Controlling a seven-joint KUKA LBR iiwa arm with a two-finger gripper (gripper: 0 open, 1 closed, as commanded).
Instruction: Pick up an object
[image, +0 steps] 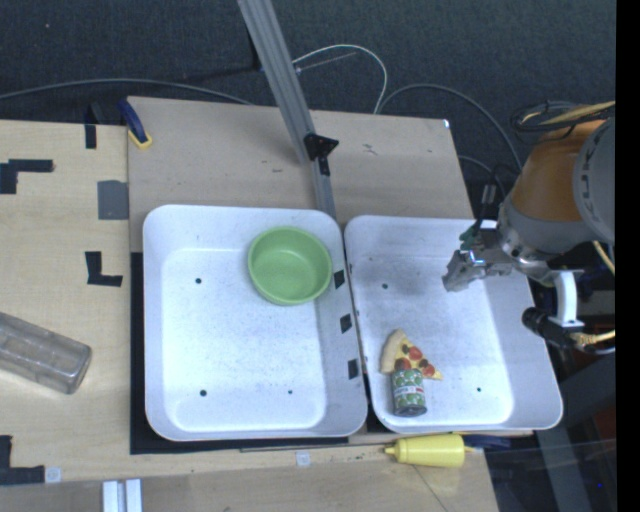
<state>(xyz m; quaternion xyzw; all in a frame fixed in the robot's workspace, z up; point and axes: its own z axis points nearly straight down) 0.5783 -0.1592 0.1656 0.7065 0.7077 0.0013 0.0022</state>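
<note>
Bins come first: the right bin lies directly under the gripper, and the left bin sits beyond it, on the side away from the arm. A green bowl rests in that far bin, level with the gripper but well apart from it across the shared rim. Nearer candidates lie below and a little to the left of the gripper in the camera view, toward the front edge of the right bin: a small dark bottle, long axis running roughly front to back, touches or overlaps a pizza-slice toy just behind it. The gripper hangs above bare bin floor with nothing visibly between its fingers; how wide they stand cannot be told. My judgement: the bottle-and-slice pair is the shortest reach, a move toward the front edge, closing across the bottle's narrow width.
</note>
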